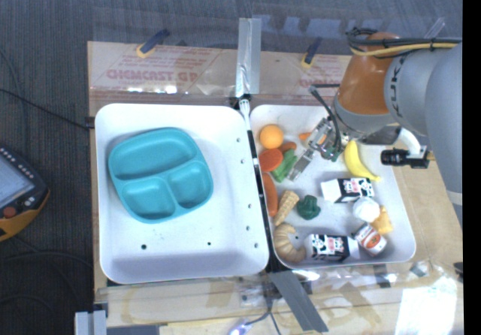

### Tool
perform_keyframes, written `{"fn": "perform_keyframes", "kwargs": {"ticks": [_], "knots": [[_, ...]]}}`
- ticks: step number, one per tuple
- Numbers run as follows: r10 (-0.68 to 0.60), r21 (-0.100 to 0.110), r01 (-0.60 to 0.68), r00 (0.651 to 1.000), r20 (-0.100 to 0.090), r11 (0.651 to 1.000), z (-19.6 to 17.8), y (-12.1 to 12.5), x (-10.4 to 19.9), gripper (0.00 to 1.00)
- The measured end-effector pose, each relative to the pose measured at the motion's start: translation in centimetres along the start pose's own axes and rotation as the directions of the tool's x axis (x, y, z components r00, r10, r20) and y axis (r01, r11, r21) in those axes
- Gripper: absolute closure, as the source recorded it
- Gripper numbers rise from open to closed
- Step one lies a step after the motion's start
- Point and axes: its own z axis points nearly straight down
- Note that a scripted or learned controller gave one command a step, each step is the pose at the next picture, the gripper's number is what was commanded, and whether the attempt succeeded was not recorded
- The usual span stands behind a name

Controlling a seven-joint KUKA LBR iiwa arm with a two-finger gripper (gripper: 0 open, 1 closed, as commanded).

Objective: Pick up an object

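My gripper [302, 161] hangs low in the right bin [402, 239], in its upper left part, below the orange-banded wrist. Its tip is right beside a green toy [283, 167] and a red-orange one [271, 158]; I cannot tell whether it touches either. An orange ball [270, 136] lies just up and left of it. A banana [359, 161] sits to its right, partly behind the wrist. Below are a milk carton [347, 189], a dark green piece [307, 207] and a cone [285, 206].
The left bin [225, 251] holds a teal divided plate [159, 173]. Along the right bin's front lie a bagel [287, 242], a second carton [329, 246], a can [370, 239] and a white egg [366, 210]. A carrot [269, 191] rests against the dividing wall.
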Motion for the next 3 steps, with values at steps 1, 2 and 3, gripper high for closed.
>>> {"fn": "perform_keyframes", "kwargs": {"ticks": [1,2,3], "knots": [[-0.161,-0.001,0.161,0.987,0.001,0.987,0.0,-5.7,-2.1,0.00],[0.067,0.039,-0.066,0.997,-0.029,0.997,0.0,-2.8,-2.9,0.00],[0.086,0.002,-0.086,0.996,0.003,0.996,0.0,-5.0,-0.2,0.00]]}}
